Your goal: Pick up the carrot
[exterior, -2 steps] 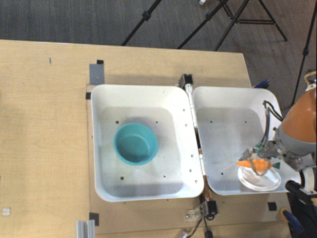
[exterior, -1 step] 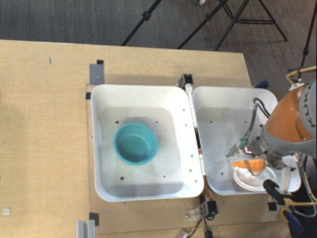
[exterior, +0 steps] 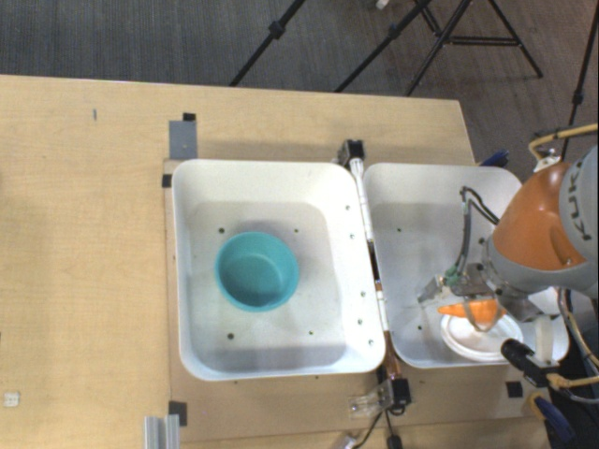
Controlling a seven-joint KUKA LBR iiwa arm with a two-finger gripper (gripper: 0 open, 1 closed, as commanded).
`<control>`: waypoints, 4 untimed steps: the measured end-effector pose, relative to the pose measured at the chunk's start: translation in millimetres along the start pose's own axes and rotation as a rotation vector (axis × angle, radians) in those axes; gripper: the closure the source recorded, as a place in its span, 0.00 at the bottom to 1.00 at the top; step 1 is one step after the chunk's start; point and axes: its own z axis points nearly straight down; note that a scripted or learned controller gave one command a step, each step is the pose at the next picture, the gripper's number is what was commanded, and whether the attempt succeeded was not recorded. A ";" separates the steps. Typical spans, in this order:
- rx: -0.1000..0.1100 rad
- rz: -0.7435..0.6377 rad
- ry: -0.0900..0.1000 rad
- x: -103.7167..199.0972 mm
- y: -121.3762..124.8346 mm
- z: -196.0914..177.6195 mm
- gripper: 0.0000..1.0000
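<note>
Pincer (exterior: 471,299) low over carrot (exterior: 470,311) on white plate (exterior: 468,342), right bin (exterior: 412,251); finger state can't tell. Risk: carrot rolls off plate, grasp misses.

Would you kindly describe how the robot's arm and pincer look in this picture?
The arm is grey and rounded, with a broad orange band above the wrist bearing part of a dark marking. A thin dark cable loops along its left side. The pincer below is a small, dark metal assembly.
</note>
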 end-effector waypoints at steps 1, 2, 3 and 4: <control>0.004 -0.079 0.000 -61.6 -6.8 0.6 0.00; 0.003 0.125 0.001 -21.2 -2.7 0.6 0.00; 0.001 -0.038 0.002 -24.4 -2.2 0.5 0.00; 0.004 -0.039 0.006 -36.9 -4.2 0.8 0.00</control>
